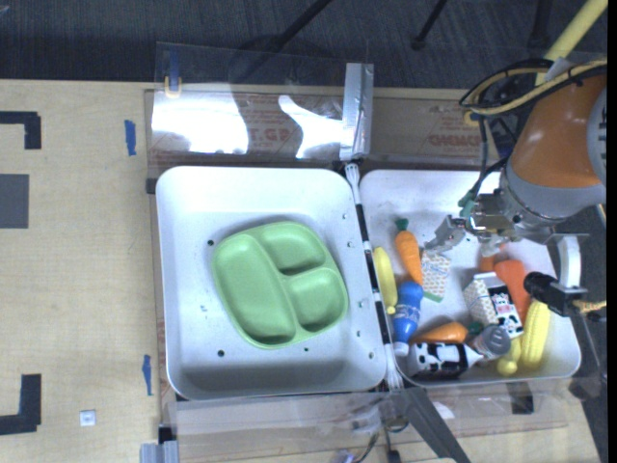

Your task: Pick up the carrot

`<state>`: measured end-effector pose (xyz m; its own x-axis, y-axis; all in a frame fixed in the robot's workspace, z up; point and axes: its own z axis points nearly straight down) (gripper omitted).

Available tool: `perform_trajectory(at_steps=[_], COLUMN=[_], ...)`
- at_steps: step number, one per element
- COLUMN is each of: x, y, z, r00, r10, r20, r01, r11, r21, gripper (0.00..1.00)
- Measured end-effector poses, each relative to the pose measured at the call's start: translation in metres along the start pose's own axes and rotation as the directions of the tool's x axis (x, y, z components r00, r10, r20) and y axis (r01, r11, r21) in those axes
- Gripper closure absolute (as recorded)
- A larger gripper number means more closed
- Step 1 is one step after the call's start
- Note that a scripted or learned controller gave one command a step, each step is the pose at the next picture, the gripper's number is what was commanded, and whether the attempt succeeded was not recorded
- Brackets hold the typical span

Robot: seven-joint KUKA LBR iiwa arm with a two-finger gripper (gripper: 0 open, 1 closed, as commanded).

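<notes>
I see the arm reaching in over the right bin, its orange band above the bin's far right corner and the wrist pointing down and left. The pincer hangs low near the bin's far side; I cannot tell whether it is clenched or released, and nothing shows between its tips. The carrot lies just left of the pincer, apart from it, beside one yellow banana along the bin's left wall. I count two bins on the table: the left bin holds one green divided plate. The right one also holds one blue bottle, one black-and-white cow toy and a second banana.
</notes>
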<state>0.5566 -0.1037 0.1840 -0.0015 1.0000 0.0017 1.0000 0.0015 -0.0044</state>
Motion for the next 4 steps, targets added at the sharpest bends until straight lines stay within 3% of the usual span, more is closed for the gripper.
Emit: perform_trajectory(at_steps=[1,2,3,4], x=[0.01,-0.023,-0.024,-0.003], y=[0.053,0.039,0.041,0.071], z=[0.098,0.098,0.087,-0.023], r00=[0.972,0.996,0.996,0.986], r10=[-0.237,-0.091,-0.088,-0.169], r20=[0.003,0.0,0.0,0.003], r01=[0.237,0.091,0.088,0.169], r11=[0.972,0.996,0.996,0.986], r21=[-0.007,-0.006,-0.011,-0.004], gripper=[0.0,0.0,1.0,1.0])
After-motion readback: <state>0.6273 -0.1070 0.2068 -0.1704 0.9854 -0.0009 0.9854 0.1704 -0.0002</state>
